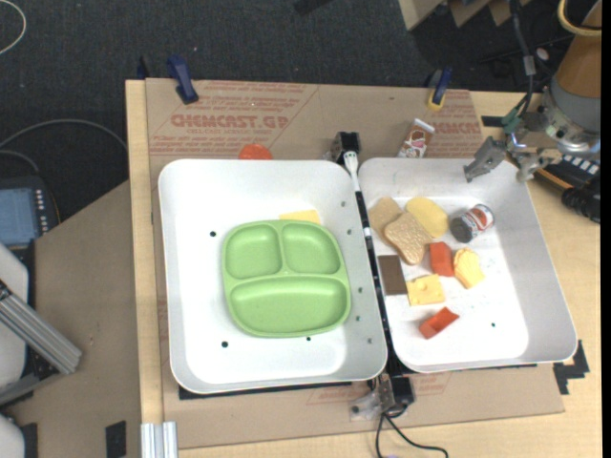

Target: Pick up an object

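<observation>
The right bin [535, 294] holds several toy foods: a tan bread slice [383, 212], a waffle-like cracker [406, 238], a yellow bun [429, 216], a small can [474, 220], an orange block [439, 258], a yellow fruit [468, 268], a cheese wedge [425, 289], a red piece [437, 322] and a brown bar [391, 275]. My gripper [503, 166] hangs over the bin's far right corner, above and to the right of the can. It is open with nothing between its fingers.
The left bin [186, 256] carries a green divided plate [284, 277] with a yellow piece [301, 218] behind it. A small carton [415, 139] and an orange disc [253, 151] lie on the board beyond the bins. Blue clamps [181, 79] grip the board's far edge.
</observation>
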Controlling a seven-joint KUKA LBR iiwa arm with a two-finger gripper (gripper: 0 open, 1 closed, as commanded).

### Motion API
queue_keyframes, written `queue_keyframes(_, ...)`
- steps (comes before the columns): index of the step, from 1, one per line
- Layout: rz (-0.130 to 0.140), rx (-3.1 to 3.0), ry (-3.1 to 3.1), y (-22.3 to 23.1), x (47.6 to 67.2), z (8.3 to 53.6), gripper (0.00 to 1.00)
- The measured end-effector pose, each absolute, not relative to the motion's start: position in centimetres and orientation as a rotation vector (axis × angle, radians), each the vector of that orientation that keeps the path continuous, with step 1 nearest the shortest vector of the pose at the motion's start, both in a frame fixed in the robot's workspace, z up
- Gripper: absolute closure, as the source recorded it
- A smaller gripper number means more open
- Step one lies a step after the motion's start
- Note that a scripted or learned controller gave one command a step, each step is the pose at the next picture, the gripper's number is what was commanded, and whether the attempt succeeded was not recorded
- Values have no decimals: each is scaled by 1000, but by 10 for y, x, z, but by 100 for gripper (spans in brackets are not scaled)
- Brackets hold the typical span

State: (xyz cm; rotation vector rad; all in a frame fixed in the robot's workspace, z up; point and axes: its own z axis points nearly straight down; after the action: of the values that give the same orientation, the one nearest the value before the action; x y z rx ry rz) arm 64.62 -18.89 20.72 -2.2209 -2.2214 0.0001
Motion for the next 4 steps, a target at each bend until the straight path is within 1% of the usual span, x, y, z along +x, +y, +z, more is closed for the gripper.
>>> queue_keyframes(1,7,-2222,-2213,-226,629,148,0)
queue_keyframes(2,-3,-2224,-2226,-213,598,101,0)
queue_keyframes(3,3,-2214,-2216,-156,540,84,0)
queue_keyframes(4,-1,-2223,-2222,-159,544,95,100)
